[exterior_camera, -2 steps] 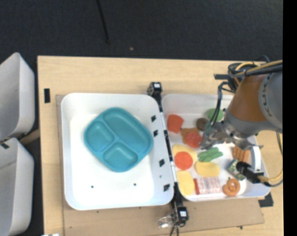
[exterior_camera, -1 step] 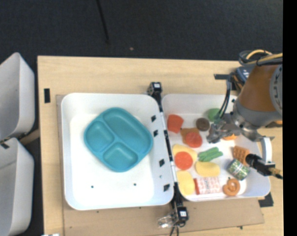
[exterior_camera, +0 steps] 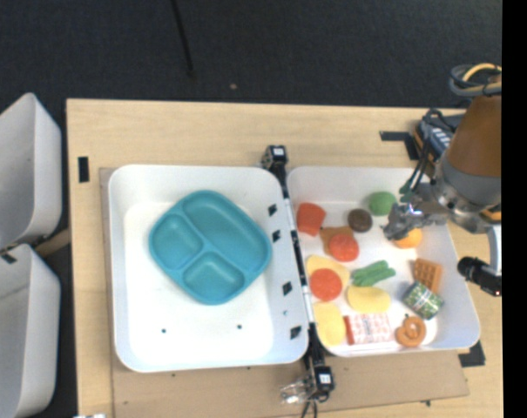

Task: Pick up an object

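The right white bin (exterior_camera: 464,316) holds several toy foods: a green ball (exterior_camera: 381,202), a brown ball (exterior_camera: 360,220), a red tomato (exterior_camera: 342,247), a green leafy piece (exterior_camera: 373,273), an orange waffle (exterior_camera: 427,273) and a green can (exterior_camera: 422,300). My gripper (exterior_camera: 402,224) hangs low over the bin's upper right part, just right of the green ball. A small orange piece (exterior_camera: 409,239) lies right beneath its tip, partly hidden by it. I cannot see anything held.
The left bin (exterior_camera: 132,320) carries a blue sectioned tray (exterior_camera: 210,246). More toys crowd the right bin's lower half: a red-orange disc (exterior_camera: 326,283), yellow pieces (exterior_camera: 368,300), a red-and-white packet (exterior_camera: 368,329) and a pretzel (exterior_camera: 410,331). A black-clipped divider (exterior_camera: 289,259) runs between the bins.
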Motion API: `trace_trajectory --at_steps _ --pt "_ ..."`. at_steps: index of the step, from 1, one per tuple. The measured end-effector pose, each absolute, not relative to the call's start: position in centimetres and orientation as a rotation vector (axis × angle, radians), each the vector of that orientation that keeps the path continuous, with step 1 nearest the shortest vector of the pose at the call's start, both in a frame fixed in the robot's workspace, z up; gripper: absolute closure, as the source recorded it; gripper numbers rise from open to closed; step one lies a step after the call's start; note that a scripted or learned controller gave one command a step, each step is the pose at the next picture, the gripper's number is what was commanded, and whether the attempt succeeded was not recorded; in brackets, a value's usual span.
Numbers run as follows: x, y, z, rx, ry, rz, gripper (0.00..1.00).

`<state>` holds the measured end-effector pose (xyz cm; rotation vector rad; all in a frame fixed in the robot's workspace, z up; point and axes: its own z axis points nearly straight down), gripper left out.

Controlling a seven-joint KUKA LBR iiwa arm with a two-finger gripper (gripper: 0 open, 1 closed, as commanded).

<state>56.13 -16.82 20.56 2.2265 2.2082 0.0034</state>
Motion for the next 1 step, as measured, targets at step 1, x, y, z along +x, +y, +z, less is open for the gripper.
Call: trace_trajectory --at_steps 1 --pt "56.27 -16.97 24.26 2.215 2.222 0.002 1.00"
